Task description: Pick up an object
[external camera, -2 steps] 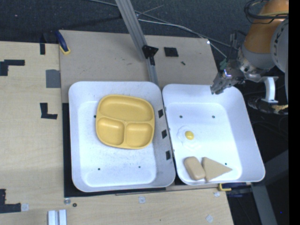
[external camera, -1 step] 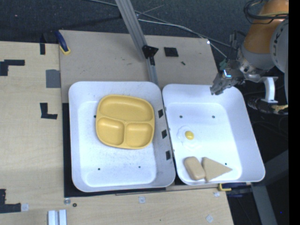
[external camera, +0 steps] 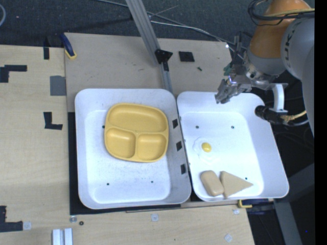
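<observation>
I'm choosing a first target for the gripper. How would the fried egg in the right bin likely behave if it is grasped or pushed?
The fried egg lies flat and thin on the right bin floor, so fingers would probably struggle to get under it. It looks like a small plastic toy: likely light and stiff. Pushed, it should slide on the smooth white floor, not roll. The gripper hovers near the bin's far edge.

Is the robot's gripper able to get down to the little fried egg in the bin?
Probably yes. The gripper hangs over the right bin's far edge, and the fried egg lies alone on bare floor, apart from the two tan pieces.
</observation>
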`<state>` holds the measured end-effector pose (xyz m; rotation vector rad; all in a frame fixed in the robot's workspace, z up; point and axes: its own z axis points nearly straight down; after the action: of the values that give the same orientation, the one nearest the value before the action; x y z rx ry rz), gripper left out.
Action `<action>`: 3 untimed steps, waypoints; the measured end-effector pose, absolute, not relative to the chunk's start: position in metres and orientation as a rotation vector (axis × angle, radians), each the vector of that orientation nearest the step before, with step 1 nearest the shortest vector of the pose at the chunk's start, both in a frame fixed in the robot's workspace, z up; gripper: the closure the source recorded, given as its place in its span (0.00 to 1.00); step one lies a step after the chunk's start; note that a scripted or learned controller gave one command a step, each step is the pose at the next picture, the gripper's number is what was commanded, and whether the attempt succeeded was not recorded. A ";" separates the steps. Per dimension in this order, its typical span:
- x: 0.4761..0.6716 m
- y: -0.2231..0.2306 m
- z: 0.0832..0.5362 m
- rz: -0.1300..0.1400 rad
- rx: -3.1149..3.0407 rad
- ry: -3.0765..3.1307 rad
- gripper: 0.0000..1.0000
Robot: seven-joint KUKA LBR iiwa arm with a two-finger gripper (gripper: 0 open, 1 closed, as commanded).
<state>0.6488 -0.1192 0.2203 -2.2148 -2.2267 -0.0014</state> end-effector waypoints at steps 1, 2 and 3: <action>0.635 -0.071 0.210 0.003 -2.215 -2.225 1.00; 0.623 -0.019 0.223 -0.001 -2.213 -2.226 1.00; 0.611 0.030 0.231 0.000 -2.212 -2.227 1.00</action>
<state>0.6108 0.0296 0.2314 -2.2120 -2.2266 0.0003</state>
